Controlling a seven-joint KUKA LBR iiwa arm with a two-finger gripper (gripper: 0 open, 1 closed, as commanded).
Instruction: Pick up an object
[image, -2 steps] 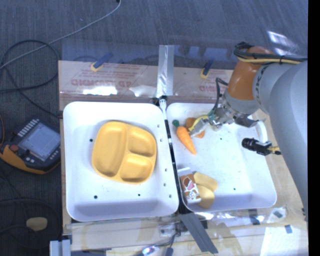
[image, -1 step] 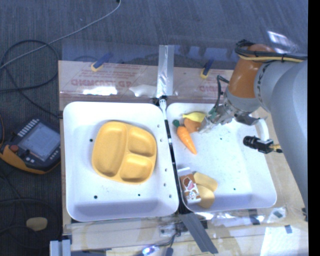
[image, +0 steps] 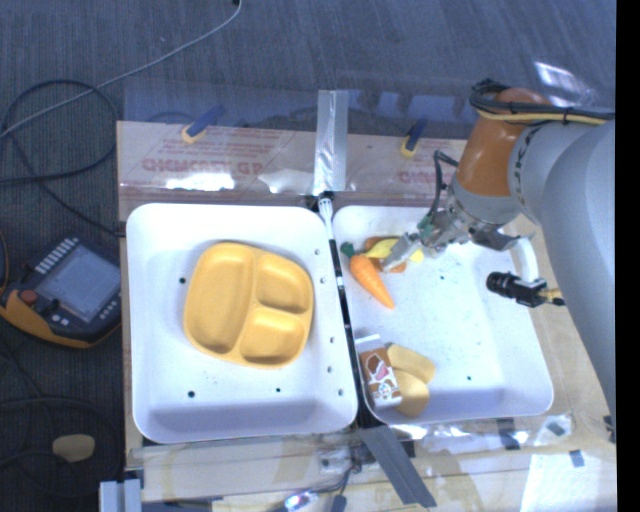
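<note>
Hovering low in the right bin (image: 500, 385), gripper (image: 402, 252) just beside the carrot (image: 371, 280), fingers' spread impossible to tell; yellow tray (image: 250, 303) in the left bin (image: 150, 330).

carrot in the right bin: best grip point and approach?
Grip the carrot across its thick orange middle, coming from above with fingers straddling its narrow width. It lies flat and diagonal, green top near the bin divider, tip pointing down-right. The divider side is tight, so avoid the top end.
</note>
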